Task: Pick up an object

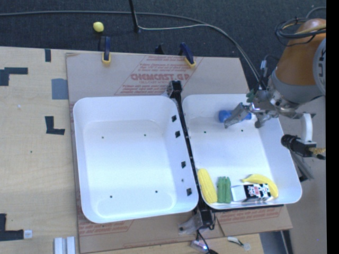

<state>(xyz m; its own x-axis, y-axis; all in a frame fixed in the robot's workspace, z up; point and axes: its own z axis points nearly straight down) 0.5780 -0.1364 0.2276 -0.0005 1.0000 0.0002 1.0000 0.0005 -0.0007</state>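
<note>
arm over the right bin, blue thing at its fingers

from where i stand, the grey arm (299, 62) comes in from the right, its orange band sitting above the wrist, and its gripper (235, 116) hangs over the far part of the right bin (233, 152). a small blue object (225, 115) sits right at the tips of the gripper. it looks pressed against them, but i cannot tell whether it is truly pinched between them or merely beside them, nor whether they are spread or closed.

along the near wall of the same bin lie a yellow corn cob (207, 186), a green piece (224, 189) just beside it, a small black-and-white box (255, 192), and a yellow banana (260, 182) curving behind that box. the left bin (127, 157) stands alongside, the two touching at a black clamped seam.
</note>
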